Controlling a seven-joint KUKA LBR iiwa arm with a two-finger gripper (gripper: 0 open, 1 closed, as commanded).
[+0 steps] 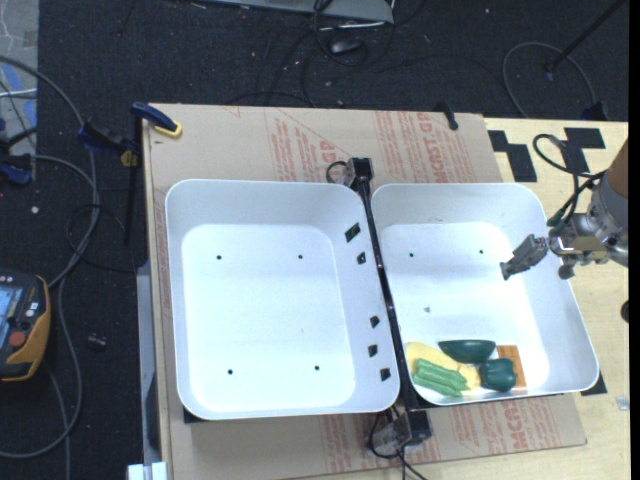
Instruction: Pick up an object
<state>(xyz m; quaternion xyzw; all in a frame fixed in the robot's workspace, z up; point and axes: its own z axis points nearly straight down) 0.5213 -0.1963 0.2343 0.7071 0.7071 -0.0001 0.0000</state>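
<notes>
My claw (524,258) hangs over the right bin (560,298) near its right wall, reaching in from that side; it is too small and dark for me to tell whether it is spread or pressed together, and nothing shows in it. The things to pick lie well apart from it, huddled in the bin's near corner: a green ridged piece (439,376), a dark green bowl-like shape (467,349), a teal lump (498,373) and a yellow piece (425,353). They sit touching, likely where the sloped wall gathers them. The left bin (200,298) sits beside, both on the desk (260,143).

one camera is sitting high above the bench (300,148), looking down at a slant, probably tilting slightly, taking in both bins (190,208).
</notes>
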